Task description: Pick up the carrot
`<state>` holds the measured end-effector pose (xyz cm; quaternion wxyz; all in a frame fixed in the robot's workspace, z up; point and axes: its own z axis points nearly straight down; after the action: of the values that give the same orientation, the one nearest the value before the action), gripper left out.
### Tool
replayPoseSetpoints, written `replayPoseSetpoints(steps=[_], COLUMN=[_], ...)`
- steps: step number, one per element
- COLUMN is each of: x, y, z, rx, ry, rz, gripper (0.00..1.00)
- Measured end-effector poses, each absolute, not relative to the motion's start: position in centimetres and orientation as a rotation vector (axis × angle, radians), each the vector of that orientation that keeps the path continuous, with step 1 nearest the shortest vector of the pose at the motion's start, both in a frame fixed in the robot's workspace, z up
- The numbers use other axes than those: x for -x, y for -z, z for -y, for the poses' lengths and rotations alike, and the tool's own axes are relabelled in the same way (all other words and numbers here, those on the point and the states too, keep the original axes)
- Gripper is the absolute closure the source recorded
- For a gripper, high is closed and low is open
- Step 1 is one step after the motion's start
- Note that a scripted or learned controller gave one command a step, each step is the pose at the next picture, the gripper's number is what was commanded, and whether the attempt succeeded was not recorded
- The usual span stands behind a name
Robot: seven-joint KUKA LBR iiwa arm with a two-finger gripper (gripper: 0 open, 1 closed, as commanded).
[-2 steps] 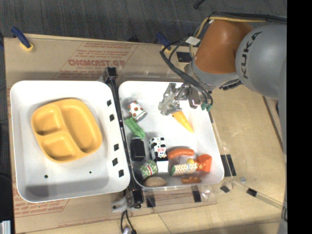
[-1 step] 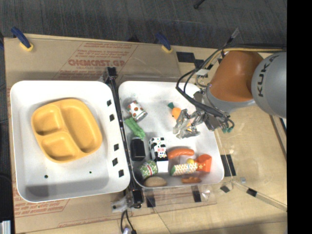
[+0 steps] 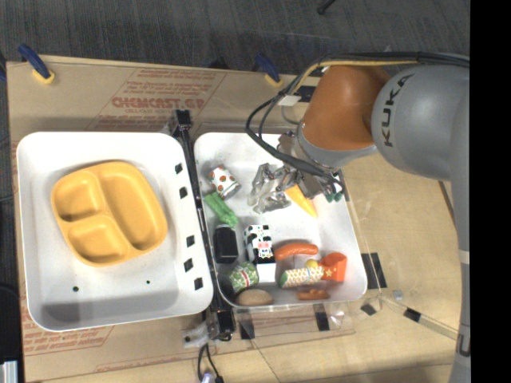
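1. A grey metal arm (image 3: 423, 118) with a glossy orange band is being extended from the right over the right-hand shallow white plastic bin (image 3: 345, 214).
2. The silvery metal two-finger gripper (image 3: 270, 190) is being held low in the upper middle of that bin; how far it is open cannot be told.
3. The tapered yellow-orange carrot (image 3: 304, 202) is lying just to the right of the gripper, partly hidden under the wrist; whether it is being gripped cannot be told.
4. A small red-and-white rounded toy (image 3: 224, 182) and a long green vegetable-shaped piece (image 3: 219, 210) are lying to the left of the gripper.
5. A flat black rectangular object (image 3: 226, 244) and a black-and-white patterned block (image 3: 258, 242) are resting lower in the same bin.
6. A smooth orange-red sausage-shaped toy (image 3: 295, 250), a red block (image 3: 335, 266), a speckled cylindrical item (image 3: 302, 276), a green-and-white round item (image 3: 244, 277) and a brown oval piece (image 3: 254, 297) are crowded along the near edge.
7. A smooth yellow three-compartment plastic tray (image 3: 108, 211) is lying in the left-hand white bin (image 3: 48, 294).
8. Both bins are being carried on a cardboard-covered desk (image 3: 144, 94).
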<state>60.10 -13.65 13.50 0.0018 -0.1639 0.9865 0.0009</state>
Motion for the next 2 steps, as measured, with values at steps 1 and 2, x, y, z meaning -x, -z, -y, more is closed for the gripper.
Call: replayPoseSetpoints(steps=[1,2], x=[-65.9,-59.6], y=[-22.0,-12.8], z=[18.4,19.0], rx=[0.754,1.091], ry=[0.008,-0.004], rz=[-3.041,-2.948], gripper=[1.00,1.00])
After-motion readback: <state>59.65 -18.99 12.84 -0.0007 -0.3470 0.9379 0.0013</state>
